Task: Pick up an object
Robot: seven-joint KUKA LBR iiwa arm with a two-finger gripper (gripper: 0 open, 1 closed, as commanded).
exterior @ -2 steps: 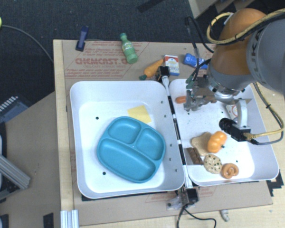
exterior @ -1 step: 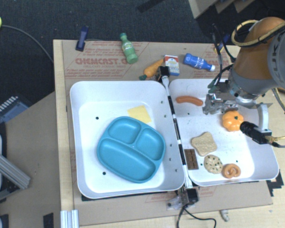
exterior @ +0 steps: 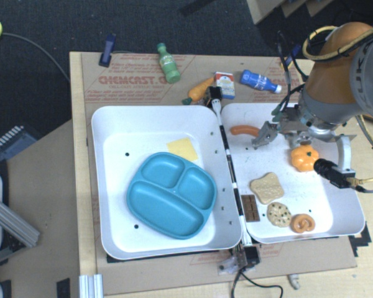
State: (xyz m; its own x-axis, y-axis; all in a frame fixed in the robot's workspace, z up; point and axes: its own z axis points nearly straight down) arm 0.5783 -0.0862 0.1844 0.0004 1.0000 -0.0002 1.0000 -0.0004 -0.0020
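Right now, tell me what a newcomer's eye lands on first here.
The big blue divided plate in the left bin, a yellow slice beside it. Then the arm's orange band over the right bin, where the gripper hangs near an orange pumpkin-like toy.

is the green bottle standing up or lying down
Lying down. The green bottle rests on its side on the board behind the left bin, outside both bins, its cap toward the far edge.
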